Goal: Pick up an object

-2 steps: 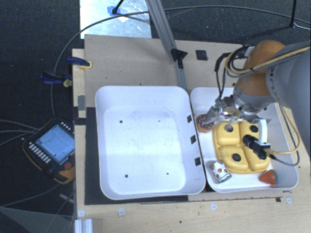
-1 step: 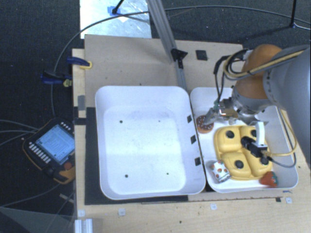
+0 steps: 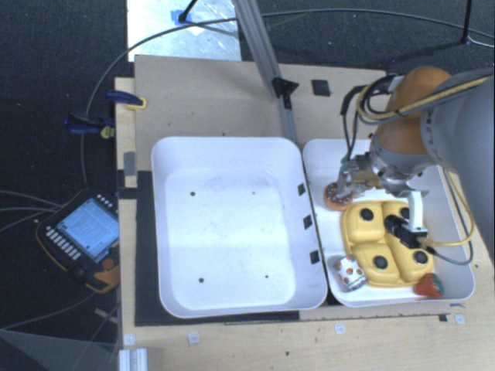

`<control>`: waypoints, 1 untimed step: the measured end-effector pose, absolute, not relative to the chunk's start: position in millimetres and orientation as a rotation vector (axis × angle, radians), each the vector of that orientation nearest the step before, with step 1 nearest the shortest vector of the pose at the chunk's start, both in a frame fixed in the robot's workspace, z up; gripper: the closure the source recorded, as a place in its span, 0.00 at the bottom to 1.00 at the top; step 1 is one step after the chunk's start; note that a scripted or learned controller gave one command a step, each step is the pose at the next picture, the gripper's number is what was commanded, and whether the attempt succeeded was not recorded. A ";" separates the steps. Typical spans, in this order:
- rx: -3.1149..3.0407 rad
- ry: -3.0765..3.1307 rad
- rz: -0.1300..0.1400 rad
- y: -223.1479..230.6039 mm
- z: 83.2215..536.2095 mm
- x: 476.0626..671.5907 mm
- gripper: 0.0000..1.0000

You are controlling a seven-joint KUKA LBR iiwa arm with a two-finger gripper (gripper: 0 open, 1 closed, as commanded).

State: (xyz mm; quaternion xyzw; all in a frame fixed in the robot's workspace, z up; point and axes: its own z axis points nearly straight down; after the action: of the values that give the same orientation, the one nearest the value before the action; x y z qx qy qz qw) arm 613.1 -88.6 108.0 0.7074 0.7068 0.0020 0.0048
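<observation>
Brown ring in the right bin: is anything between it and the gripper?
Nothing visible. The gripper is right above the brown ring, near the left wall of the right bin. The big yellow toy lies close beside the ring, not between them.

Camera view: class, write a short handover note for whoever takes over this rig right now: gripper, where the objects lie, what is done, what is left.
Gripper: low in the right bin, beside the brown ring; open or shut cannot be told.
Objects, all in the right bin: brown ring by the left wall, yellow lumpy block in the middle, small white-and-red piece at the near left corner, red piece at the near right.
Done: nothing visibly lifted.
Left: grasp one object, probably the ring, and raise it.
</observation>
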 end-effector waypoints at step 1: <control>2.214 2.225 0.005 -82.3 154.4 619.1 1.00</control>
State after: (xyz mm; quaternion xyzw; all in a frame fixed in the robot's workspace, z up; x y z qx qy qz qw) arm 619.1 -82.3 154.4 0.7053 0.7089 0.0016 0.0015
